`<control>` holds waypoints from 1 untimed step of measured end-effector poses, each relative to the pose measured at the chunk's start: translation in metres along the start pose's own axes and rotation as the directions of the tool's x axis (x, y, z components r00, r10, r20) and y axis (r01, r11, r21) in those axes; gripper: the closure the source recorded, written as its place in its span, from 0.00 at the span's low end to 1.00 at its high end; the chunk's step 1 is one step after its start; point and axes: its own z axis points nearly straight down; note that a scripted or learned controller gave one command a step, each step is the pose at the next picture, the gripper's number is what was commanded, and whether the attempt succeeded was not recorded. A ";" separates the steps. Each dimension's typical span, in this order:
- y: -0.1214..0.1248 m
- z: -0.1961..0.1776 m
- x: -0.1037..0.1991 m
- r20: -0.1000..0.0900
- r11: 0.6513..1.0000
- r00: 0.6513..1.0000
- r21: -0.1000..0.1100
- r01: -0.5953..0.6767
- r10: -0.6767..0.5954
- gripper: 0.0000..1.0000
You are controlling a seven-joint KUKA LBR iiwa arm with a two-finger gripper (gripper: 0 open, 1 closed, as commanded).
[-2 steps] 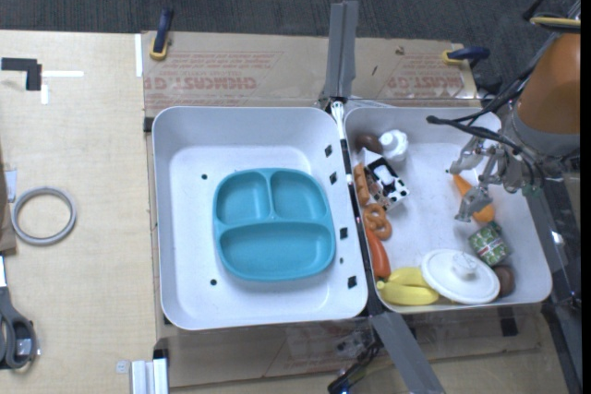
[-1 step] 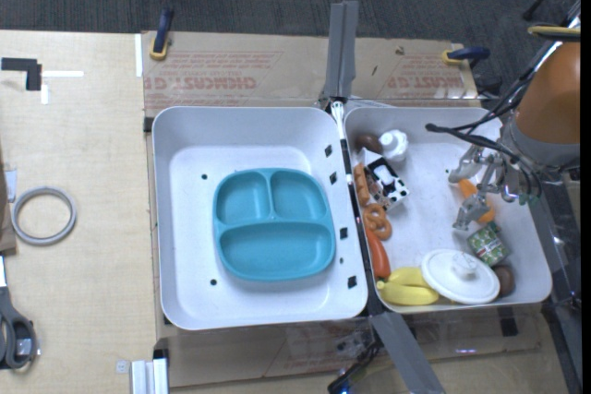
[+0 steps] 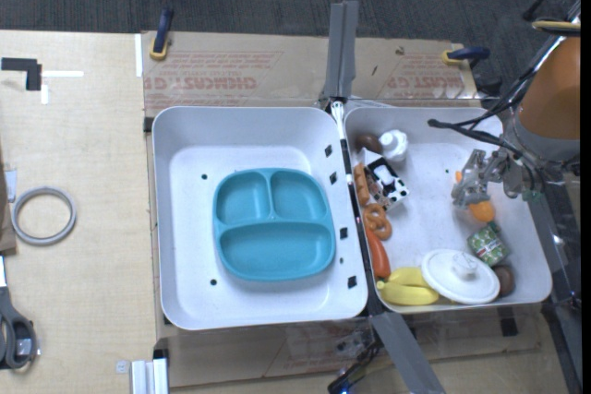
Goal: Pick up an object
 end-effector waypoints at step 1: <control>0.000 0.000 0.000 0.000 1.000 1.000 0.000 0.000 0.000 0.00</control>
